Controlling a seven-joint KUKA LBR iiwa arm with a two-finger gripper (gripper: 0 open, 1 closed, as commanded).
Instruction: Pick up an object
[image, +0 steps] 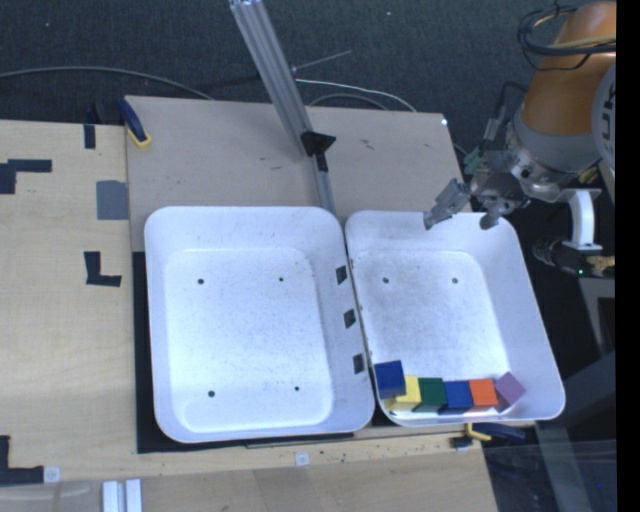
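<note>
Clearly spread, the end effector hangs empty above the right bin's far rim.

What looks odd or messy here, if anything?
Nothing is spilled or broken. The one oddity: all the coloured blocks are crammed in a row against the near wall of the right bin, one blue block riding up on the others. The gripper hangs over that bin's far edge, away from them.
</note>
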